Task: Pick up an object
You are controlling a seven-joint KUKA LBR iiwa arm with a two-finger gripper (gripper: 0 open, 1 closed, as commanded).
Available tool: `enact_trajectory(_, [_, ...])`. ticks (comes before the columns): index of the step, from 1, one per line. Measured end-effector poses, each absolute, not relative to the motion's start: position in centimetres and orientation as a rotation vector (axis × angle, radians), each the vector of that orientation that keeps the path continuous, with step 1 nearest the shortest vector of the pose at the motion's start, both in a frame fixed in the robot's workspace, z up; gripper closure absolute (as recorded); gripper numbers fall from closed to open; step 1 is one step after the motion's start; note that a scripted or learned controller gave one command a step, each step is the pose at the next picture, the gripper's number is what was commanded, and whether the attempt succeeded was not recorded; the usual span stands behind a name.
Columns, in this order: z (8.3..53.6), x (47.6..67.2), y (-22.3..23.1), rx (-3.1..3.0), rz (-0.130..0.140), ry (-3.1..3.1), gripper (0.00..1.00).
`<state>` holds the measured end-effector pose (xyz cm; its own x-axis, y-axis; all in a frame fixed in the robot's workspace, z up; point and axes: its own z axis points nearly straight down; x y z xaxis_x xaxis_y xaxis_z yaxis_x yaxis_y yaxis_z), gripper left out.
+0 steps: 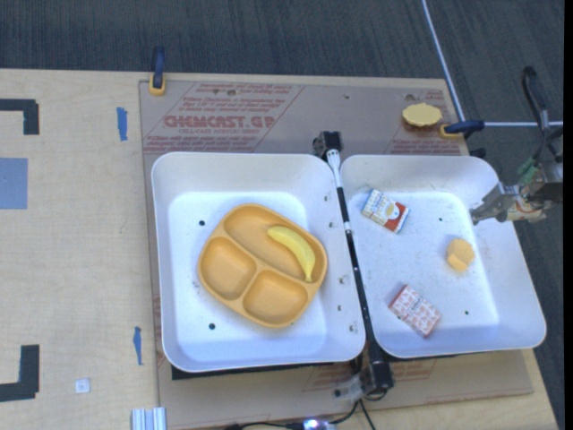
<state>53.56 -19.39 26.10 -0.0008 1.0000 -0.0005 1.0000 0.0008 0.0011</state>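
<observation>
Pincer [495, 208] at right bin's [528, 280] far right rim, low, nothing between fingers; open or clenched: cannot tell. Candidates in that bin: orange block [460, 254] nearest, small carton [385, 210], patterned packet [414, 310]. Suggest the block: centre over it, descend straight. Open floor surrounds it; the rim beside the pincer is the main snag.

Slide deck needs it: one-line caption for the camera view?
Gripper at the right bin's far edge; cheese cube and two small packets inside; banana on divided plate in left bin.
</observation>
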Motion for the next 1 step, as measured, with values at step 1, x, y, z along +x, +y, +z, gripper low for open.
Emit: enact_trajectory(1, [14.77,53.13,-22.35,2.221,-0.001,2.222,0.00])
